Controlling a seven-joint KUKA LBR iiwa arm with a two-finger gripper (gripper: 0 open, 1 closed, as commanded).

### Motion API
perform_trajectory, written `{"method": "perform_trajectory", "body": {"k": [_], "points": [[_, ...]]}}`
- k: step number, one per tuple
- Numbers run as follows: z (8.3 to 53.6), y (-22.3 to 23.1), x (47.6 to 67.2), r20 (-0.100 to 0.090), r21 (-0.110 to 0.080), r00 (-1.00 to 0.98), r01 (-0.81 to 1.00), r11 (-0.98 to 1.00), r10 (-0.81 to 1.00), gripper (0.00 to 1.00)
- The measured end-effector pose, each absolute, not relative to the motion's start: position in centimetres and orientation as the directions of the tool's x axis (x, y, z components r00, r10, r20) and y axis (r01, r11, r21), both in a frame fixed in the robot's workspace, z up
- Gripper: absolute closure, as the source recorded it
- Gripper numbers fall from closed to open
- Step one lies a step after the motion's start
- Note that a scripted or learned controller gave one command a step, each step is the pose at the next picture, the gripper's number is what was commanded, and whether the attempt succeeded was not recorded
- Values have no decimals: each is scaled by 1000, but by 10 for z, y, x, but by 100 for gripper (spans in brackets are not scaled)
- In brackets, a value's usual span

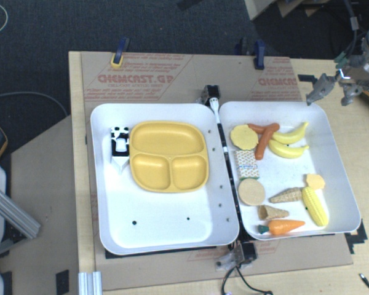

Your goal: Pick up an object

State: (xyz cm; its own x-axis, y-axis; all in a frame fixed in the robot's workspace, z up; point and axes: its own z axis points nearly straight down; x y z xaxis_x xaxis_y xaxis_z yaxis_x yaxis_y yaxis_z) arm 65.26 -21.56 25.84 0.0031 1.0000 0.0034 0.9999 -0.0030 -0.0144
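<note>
Overhead, the dark blue-grey carpeted floor (61, 17) surrounds a brown cardboard-covered counter (172, 72) printed with red lettering and held down at its far edge by a yellow clamp (117, 59) and a blue clamp (259, 55). On the counter sit two shallow white bins side by side, touching along their inner edges.

Largest in the left white bin (166, 226) is a yellow three-compartment plastic plate (169, 155), lying flat in the far half, with a small black-and-white block (119, 141) just beside its left rim.

Toy food lies in the right white bin (335, 158), the possible things to pick up: two yellow plastic bananas (290, 143) at the far side, an orange-red carrot-shaped piece (265, 137) touching a round yellow disc (244, 137), a yellow corn cob (315, 204) near the right wall, and a tan round cracker (251, 192) below a small patterned wafer (246, 163). Nearer the front lie a beige cone-shaped piece (287, 195), a small tan wedge (272, 212) and an orange carrot with a green end (285, 226).

Beyond the right bin's far corner hangs the grey metal gripper (332, 86) — above the counter, well apart from the food. Whether its jaws are apart or together I cannot tell.
</note>
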Motion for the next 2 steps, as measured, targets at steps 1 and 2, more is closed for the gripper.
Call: {"method": "perform_trajectory", "body": {"k": [1, 2], "points": [[267, -215, 655, 0, 0, 0, 1000, 0, 1000, 0], [219, -213, 664, 1, -5, -2, 1000, 2, 1000, 0]]}}
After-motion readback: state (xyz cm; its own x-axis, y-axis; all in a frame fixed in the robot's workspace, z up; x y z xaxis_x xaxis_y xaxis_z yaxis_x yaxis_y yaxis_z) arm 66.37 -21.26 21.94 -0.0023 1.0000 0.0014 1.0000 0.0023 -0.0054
